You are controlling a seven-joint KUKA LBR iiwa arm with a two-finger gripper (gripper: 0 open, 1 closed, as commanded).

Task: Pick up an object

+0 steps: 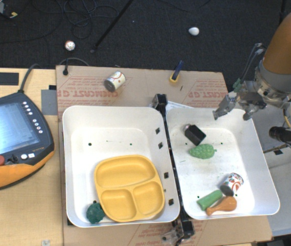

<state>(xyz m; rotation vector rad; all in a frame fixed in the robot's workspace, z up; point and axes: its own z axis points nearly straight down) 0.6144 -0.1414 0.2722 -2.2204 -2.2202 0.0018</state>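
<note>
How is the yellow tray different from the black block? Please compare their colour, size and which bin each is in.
The yellow tray is bright yellow, while the black block is dark. The tray is far larger and has three compartments; the block is small and plain. The tray lies in the left bin; the block lies in the right bin, near a green bumpy object. Both rest on the bin floor.

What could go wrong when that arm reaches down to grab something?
The black block and green bumpy piece lie almost touching, so the gripper might nudge one while going for the other. The can, green stick and orange piece are clustered near the right bin's front corner, leaving little room, so a grab there could slip.
</note>
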